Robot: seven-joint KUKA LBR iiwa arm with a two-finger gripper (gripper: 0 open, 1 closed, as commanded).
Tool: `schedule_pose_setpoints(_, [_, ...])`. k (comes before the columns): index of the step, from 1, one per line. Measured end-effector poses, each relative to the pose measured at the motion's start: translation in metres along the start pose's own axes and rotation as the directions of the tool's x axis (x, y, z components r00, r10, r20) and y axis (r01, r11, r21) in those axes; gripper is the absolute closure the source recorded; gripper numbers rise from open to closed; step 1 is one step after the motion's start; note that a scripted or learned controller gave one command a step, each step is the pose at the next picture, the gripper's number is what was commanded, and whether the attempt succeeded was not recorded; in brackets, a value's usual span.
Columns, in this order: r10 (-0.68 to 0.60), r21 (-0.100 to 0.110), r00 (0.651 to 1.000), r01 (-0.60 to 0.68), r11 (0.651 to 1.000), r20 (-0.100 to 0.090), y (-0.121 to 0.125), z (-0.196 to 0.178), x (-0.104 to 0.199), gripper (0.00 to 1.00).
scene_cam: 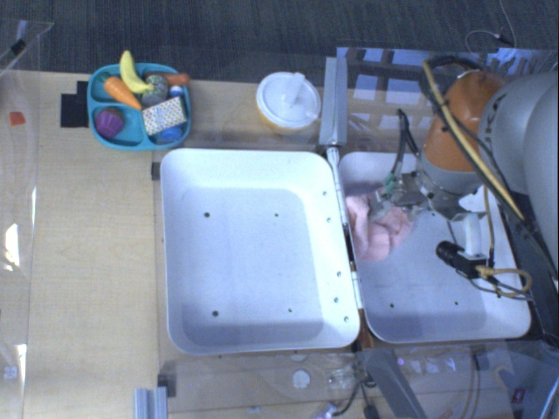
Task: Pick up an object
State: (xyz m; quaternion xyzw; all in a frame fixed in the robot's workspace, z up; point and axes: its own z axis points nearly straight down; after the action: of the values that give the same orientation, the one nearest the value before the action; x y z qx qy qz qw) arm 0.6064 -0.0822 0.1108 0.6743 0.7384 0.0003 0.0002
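Rt white bin (pixel 489 321) — soft crumpled pink cloth (pixel 377 230).

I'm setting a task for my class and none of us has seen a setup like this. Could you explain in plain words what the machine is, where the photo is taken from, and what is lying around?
The photo is taken from a fixed camera above a bench, looking down at a slant. The grey machine with the orange band is a robot arm reaching in from the right; its gripper hangs low in the right bin, just over a soft pink object. Whether it has hold of that object cannot be told. The left bin sits beside it. Behind the bins stand a blue tray of toy food and a white-lidded container.
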Motion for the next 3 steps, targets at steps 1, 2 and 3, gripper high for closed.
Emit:
schedule_pose_setpoints(1, [-0.106,-0.014,0.994,0.106,0.994,0.003,0.0109,0.0177,-0.0036,0.00])
schedule_pose_setpoints(2, [-0.106,-0.014,0.994,0.106,0.994,0.003,0.0109,0.0178,-0.0036,0.00])
schedule_pose_setpoints(3, [-0.106,-0.014,0.994,0.106,0.994,0.003,0.0109,0.0178,-0.0036,0.00])
